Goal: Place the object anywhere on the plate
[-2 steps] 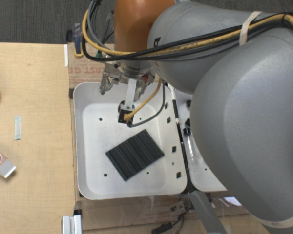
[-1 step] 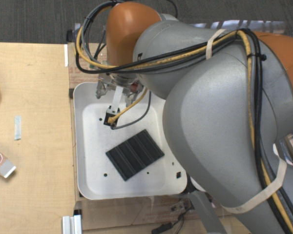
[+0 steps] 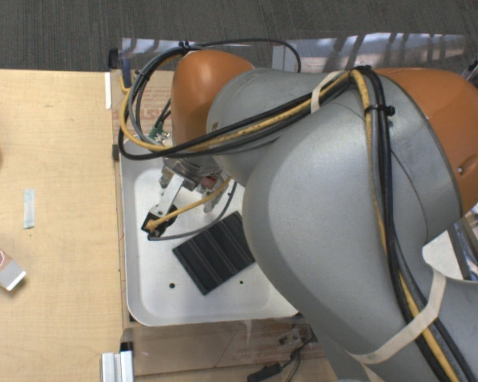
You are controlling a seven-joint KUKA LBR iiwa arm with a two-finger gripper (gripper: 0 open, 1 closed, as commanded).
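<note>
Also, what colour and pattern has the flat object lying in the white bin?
Black, with parallel ridges, clearest in the camera view: the ridged pad.

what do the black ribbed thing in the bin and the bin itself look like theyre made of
The black ribbed block: looks like matte rubber or foam, going by its dull surface without glare and its parallel grooves; hard plastic is possible.

The white bin: probably moulded plastic, smooth with a slight sheen, rounded corners and a raised rim.

Smooth plastic, matt wood, satin shell

The white bin [image 3: 143, 293] looks smooth plastic; the ribbed black block [image 3: 215, 253] matt; the bench [image 3: 56, 150] pale wood grain.
</note>
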